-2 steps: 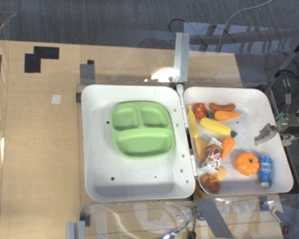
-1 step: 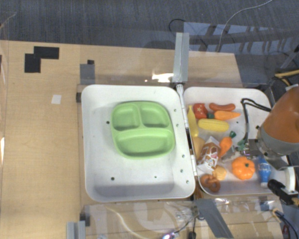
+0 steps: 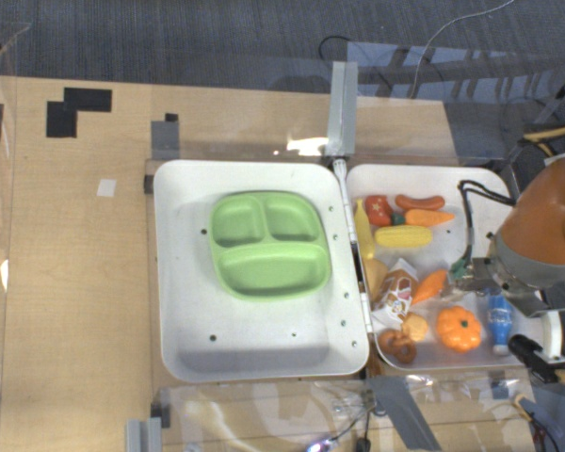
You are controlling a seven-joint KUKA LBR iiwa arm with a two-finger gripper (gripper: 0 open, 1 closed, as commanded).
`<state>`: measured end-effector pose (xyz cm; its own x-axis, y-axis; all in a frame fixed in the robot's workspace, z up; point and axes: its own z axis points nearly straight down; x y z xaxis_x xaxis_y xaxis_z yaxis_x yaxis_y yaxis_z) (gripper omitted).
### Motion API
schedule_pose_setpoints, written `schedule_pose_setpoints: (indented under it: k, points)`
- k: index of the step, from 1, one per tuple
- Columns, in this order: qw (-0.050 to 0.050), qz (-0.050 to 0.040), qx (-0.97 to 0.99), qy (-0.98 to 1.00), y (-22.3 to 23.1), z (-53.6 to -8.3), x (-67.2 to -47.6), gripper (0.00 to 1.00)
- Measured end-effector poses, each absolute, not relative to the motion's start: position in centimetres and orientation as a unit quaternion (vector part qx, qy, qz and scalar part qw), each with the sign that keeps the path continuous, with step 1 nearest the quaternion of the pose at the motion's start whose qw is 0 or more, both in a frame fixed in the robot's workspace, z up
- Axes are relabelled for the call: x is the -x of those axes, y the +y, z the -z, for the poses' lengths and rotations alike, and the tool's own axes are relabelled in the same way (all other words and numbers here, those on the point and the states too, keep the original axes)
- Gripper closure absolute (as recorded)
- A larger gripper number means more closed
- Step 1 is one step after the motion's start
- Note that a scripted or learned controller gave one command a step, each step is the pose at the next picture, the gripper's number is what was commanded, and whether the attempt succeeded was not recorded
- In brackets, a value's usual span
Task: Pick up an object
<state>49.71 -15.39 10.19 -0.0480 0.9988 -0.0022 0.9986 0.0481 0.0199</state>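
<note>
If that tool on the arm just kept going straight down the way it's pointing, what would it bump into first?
Probably the orange carrot. The tool hangs over the right bin, its tip beside the carrot's thick end, with the little pumpkin just below in the picture. Height is hard to judge from this slanted view, so it might reach bare bin floor instead.

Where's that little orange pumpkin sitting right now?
The pumpkin sits in the right-hand bin, near its front edge, between a small brown pastry on its left and a blue bottle on its right, just below the gripper.
</note>
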Motion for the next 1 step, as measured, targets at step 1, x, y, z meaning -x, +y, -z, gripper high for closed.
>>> schedule_pose_setpoints:
  k: [1]
  points:
    - [0.007, -0.0063, -0.690, 0.724, -15.39, -10.18, -49.70, 0.00]
